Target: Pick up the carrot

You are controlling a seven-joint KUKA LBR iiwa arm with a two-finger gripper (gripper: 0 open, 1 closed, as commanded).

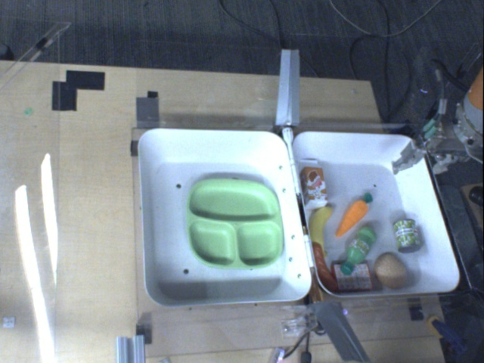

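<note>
The carrot (352, 218) is orange with a green top and lies slanted in the middle of the right bin (431, 203), leafy end toward the far right. My gripper (420, 162) hangs over that bin's far right corner, up and to the right of the carrot and well apart from it. Its fingers are spread open with nothing between them.
Around the carrot lie a yellow banana (319, 225), a brown-and-white packet (313, 186), a green bottle (357, 249), a small green-labelled can (407, 234), a brown potato (391, 269) and a red packet (344, 280). The left bin (162, 203) holds a green divided tray (234, 221).
</note>
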